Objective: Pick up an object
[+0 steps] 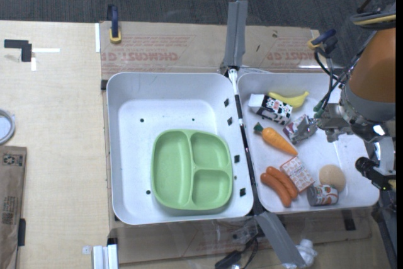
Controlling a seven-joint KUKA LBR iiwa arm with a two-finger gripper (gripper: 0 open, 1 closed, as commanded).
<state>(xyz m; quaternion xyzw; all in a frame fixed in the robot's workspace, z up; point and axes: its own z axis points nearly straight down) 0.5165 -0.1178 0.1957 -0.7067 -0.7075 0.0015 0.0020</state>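
Left bin [116,135]: green divided plate [192,169], centre frame.
Right bin [352,198], right of centre: milk carton [272,108] and banana [289,98] at top; carrot [278,140] mid-bin; sausages [278,184], snack packet [296,173], can [322,196], bread roll [332,176] below.
Claw [303,129]: lowered just right of the carrot; fingers slightly apart, nothing visibly between them.
Progress: no object lifted; grasp and lift remain.

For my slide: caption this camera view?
Gripper poised over right bin of toy food; green tray in left bin.
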